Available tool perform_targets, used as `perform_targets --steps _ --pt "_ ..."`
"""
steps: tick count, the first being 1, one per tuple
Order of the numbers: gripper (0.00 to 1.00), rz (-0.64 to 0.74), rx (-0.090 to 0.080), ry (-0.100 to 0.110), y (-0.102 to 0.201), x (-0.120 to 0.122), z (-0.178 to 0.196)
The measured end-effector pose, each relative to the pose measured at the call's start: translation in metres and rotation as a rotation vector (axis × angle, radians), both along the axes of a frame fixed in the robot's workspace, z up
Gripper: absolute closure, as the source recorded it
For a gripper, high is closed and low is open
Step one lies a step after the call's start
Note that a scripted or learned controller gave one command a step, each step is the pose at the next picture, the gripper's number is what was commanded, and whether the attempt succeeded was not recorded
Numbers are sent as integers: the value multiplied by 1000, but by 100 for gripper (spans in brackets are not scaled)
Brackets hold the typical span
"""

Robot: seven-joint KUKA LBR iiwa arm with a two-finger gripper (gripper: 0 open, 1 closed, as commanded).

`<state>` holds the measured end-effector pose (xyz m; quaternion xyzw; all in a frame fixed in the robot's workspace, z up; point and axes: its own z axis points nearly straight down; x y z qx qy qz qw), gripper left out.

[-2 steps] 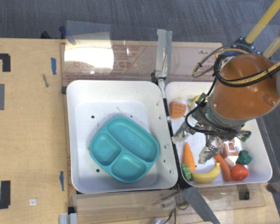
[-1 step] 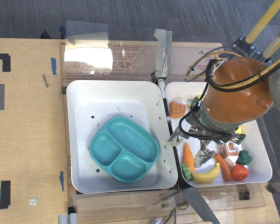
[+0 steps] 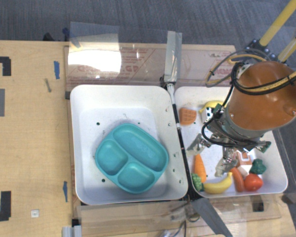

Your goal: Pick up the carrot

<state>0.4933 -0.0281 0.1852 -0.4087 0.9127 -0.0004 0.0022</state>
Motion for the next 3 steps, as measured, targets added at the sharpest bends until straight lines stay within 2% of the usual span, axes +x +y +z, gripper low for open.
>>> perform_targets --steps 1,2,3 --pt "0 239 0 1 5 -8 0" --pt "0 160 1 2 3 -7 0" --pt "0 266 0 2 -2 -13 0"
